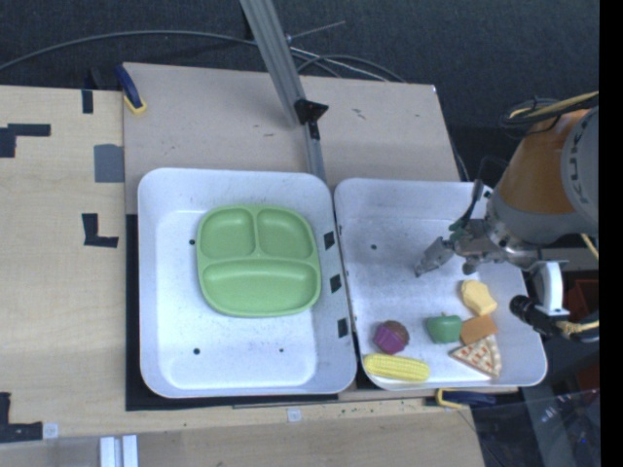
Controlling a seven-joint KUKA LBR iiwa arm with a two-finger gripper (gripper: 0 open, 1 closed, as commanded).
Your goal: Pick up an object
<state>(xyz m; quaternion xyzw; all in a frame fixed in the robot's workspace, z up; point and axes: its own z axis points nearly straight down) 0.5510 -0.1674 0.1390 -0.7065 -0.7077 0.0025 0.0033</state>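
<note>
The pincer [435, 257] hangs over the bare middle of the right bin [389, 202], its fingers seemingly together and holding nothing. The toy foods sit bunched at that bin's near right corner: cheese [477, 297], pepper [444, 328], pizza slice [478, 357], corn [396, 367], purple ball [392, 337], probably so 1 reach finds something

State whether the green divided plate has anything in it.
Empty: the green divided plate in the left bin shows three bare green compartments, with nothing lying in them.

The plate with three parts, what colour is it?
Light green. The plate shows best in the camera view.
</note>
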